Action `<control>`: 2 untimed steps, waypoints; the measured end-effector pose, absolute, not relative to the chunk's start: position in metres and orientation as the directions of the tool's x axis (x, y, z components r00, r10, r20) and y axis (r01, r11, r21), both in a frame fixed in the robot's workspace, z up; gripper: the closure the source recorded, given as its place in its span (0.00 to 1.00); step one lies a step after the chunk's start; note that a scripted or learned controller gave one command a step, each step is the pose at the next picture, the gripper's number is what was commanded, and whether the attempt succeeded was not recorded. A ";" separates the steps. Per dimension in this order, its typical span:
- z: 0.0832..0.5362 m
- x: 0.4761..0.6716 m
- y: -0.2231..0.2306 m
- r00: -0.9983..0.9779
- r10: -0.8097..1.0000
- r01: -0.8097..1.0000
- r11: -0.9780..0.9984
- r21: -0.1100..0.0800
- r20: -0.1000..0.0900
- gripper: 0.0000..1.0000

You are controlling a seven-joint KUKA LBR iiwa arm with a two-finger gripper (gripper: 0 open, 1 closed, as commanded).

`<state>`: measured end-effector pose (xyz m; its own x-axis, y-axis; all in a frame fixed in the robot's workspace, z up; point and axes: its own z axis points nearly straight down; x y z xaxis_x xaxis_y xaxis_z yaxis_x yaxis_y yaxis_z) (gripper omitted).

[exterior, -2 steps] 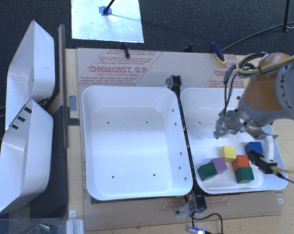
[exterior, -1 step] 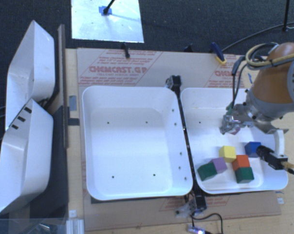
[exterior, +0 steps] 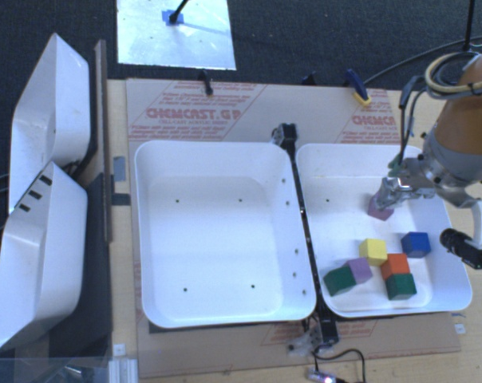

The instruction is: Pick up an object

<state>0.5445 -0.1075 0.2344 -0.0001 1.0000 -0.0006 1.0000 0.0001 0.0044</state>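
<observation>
Where the end effector [exterior: 387, 198] ends, a mauve block [exterior: 378, 208] sits.

Left bin [exterior: 157, 214] open (6 blocks [exterior: 374, 250] right)

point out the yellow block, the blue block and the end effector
yellow block [exterior: 373, 250], camera view, on its top face
blue block [exterior: 416, 243], camera view, on its top face
end effector [exterior: 387, 198], camera view, at its tip, just above a mauve block
</observation>
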 end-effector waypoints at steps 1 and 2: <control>0.223 0.557 -0.053 -0.005 1.000 1.000 0.005 0.000 0.001 1.00; 0.213 0.568 -0.003 -0.005 1.000 1.000 0.005 0.000 0.001 1.00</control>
<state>0.5679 -0.0025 0.2129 -0.0046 1.0000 0.0013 1.0000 0.0046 0.0002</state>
